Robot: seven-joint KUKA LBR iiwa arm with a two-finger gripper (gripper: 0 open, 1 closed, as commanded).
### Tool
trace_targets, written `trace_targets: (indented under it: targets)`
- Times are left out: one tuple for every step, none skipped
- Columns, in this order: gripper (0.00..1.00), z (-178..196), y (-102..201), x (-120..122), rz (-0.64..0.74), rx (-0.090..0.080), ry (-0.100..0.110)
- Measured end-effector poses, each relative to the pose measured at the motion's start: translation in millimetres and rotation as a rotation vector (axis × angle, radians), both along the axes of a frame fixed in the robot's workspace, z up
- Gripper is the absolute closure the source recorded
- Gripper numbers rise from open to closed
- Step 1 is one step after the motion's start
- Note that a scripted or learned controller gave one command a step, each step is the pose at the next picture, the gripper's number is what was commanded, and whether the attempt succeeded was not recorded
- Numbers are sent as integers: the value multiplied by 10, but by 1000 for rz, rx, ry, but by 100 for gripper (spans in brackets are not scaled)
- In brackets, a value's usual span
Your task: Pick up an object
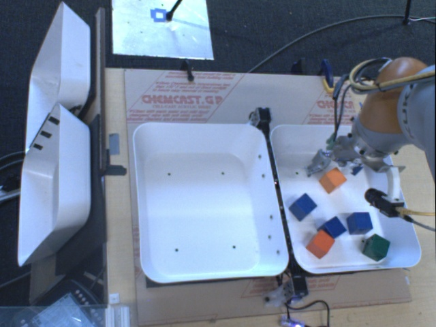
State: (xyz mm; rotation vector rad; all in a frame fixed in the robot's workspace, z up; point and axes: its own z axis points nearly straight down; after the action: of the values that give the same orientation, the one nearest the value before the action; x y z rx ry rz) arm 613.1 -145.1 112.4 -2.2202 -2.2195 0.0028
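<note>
White plastic forms two bins: the left bin (204,203) and the right bin (409,251). The arm (398,111) is reached in over the right bin, its gripper (325,162) hung just above an orange cube (332,180); nothing is gripped, and the fingers' state cannot be told. Three blue cubes (303,206) (333,227) (359,222), a second orange cube (320,243) and a green cube (375,246) are scattered nearer the front.
</note>
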Motion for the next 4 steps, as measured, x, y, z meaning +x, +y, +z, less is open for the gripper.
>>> trace_targets:
  targets:
    - [0, -248, -1, 10, 1, -1, -6]
    - [100, -140, -4, 12, 0, -1, -6]
    - [100, 345, 88, 44, 2, -1, -7]
    - [100, 913, 181, 88, 2, -1, -9]
